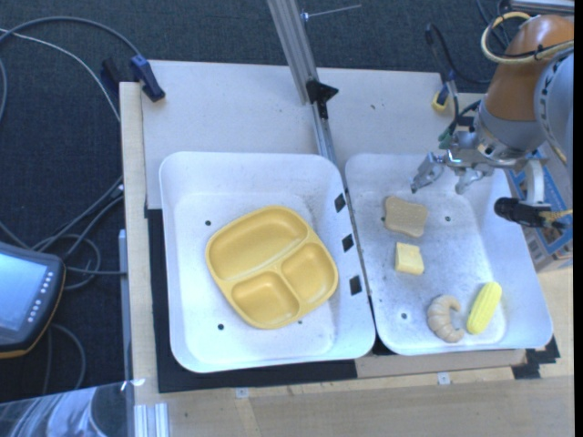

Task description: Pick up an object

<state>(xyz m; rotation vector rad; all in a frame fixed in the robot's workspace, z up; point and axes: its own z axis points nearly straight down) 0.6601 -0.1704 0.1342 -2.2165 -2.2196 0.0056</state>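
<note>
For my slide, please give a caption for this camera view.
Open gripper above right bin, empty, near a bread slice.

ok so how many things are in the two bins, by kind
yellow divided plate: 1
bread slice: 1
cheese cube: 1
shrimp: 1
corn cob: 1
total: 5

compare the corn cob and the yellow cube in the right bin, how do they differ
The corn cob is long and rounded with a ribbed surface; the yellow cube is blocky and smooth. The cob is a brighter yellow, the cube paler. The cob lies at a slant near the bin's front right, beside the shrimp-like piece; the cube sits mid-bin, just below the tan slice. Both rest loose in the right bin.
</note>
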